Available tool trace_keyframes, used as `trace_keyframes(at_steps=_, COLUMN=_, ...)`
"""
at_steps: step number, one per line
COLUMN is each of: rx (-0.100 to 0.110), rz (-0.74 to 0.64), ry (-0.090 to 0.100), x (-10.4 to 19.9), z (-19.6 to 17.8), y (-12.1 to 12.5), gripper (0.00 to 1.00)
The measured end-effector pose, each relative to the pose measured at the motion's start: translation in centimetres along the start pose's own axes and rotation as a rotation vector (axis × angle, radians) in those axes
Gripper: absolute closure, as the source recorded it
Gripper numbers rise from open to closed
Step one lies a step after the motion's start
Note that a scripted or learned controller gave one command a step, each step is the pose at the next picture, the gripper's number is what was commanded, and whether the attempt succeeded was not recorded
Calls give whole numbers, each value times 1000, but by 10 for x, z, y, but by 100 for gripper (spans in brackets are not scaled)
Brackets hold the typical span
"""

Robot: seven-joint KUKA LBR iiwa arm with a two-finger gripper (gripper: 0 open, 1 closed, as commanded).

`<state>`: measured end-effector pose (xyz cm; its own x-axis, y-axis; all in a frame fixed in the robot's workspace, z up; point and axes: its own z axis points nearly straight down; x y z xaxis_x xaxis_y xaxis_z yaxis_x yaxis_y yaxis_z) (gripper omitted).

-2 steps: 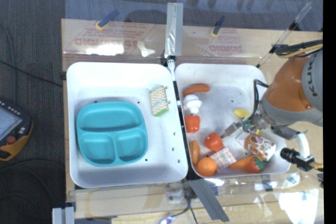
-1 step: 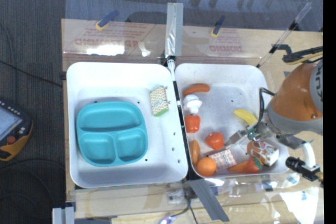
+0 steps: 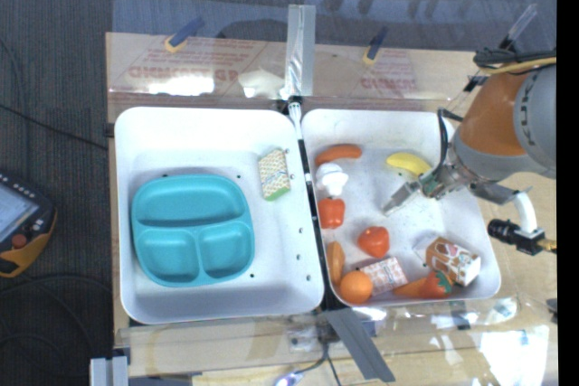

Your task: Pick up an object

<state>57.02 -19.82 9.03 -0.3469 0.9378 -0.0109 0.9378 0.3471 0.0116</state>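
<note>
My gripper (image 3: 394, 202) hangs over the middle of the right bin (image 3: 479, 194), reaching in from the right and pointing down-left. Nothing shows in it. A yellow banana (image 3: 407, 163) lies just behind it. A red tomato (image 3: 373, 240) sits just in front of it. To its left are a white piece (image 3: 333, 181) and a red-orange block (image 3: 332, 212), with an orange sausage (image 3: 336, 154) at the back left. Along the front lie an orange fruit (image 3: 355, 287), a small white box (image 3: 384, 273), a red pepper (image 3: 423, 287) and an orange-and-white carton (image 3: 452, 259).
The left bin (image 3: 136, 140) holds a teal divided plate (image 3: 192, 226) and a yellow-green patterned block (image 3: 274, 174) near the wall between the bins. An orange carrot-like piece (image 3: 335, 259) lies against that wall. The grey arm with its orange band (image 3: 493, 117) stands over the right bin's far right corner.
</note>
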Motion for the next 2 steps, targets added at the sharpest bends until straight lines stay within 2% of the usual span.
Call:
trace_keyframes(at_steps=1, rx=16, rz=49, ry=29, x=-40, z=0, y=68, gripper=0)
trace_keyframes(at_steps=2, rx=21, rz=164, ry=8, x=23, z=3, y=110, gripper=0)
